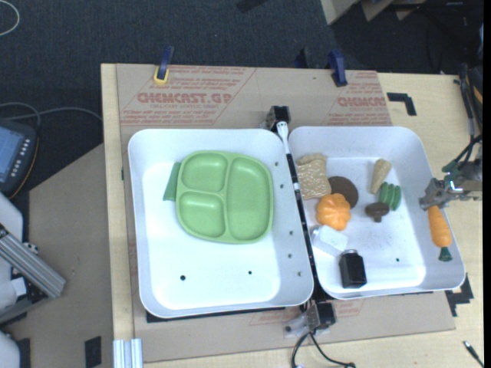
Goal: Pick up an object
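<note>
The right bin (383,148) holds several objects: a tan cracker (311,176), a brown disc (344,189), an orange round fruit (334,211), a beige piece (379,175), a green piece (391,196), a small brown piece (376,211), a white scrap (330,241) and a black box (352,270). An orange carrot (439,228) lies along that bin's right rim. My gripper (443,192) hangs at the right edge of the bin, just above the carrot's upper end. Nothing shows in its grasp.
The left bin (215,282) carries a green divided plate (226,196). Both bins rest on a cardboard sheet (230,90) clamped at the back. Cables hang near the gripper at the far right.
</note>
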{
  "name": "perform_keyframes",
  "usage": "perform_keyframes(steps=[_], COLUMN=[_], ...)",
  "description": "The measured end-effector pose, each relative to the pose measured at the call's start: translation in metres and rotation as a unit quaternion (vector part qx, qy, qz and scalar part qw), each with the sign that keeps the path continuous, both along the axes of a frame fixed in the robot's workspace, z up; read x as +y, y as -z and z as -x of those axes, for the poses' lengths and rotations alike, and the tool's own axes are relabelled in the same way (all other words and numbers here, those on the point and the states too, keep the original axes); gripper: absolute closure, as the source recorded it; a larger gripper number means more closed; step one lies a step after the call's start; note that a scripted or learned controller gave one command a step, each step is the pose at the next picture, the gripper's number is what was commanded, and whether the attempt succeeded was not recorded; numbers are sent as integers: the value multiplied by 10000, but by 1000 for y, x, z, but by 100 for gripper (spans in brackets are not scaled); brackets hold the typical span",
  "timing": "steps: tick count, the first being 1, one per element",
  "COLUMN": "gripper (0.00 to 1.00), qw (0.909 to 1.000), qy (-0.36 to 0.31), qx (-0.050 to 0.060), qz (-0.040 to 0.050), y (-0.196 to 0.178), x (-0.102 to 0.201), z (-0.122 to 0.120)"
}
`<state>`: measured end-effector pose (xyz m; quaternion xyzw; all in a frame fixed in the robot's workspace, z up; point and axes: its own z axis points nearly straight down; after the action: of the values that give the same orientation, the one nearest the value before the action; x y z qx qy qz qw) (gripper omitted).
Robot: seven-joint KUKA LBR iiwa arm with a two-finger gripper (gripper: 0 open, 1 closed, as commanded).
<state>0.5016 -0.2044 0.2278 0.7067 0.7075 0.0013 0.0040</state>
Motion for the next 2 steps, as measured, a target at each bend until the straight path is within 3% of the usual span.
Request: perform_keyframes(steps=[2], gripper=[100], qw=[10000], qy=[-25], qx=[43], qz=[-32], y=[-5], x=[104], z=[-22])
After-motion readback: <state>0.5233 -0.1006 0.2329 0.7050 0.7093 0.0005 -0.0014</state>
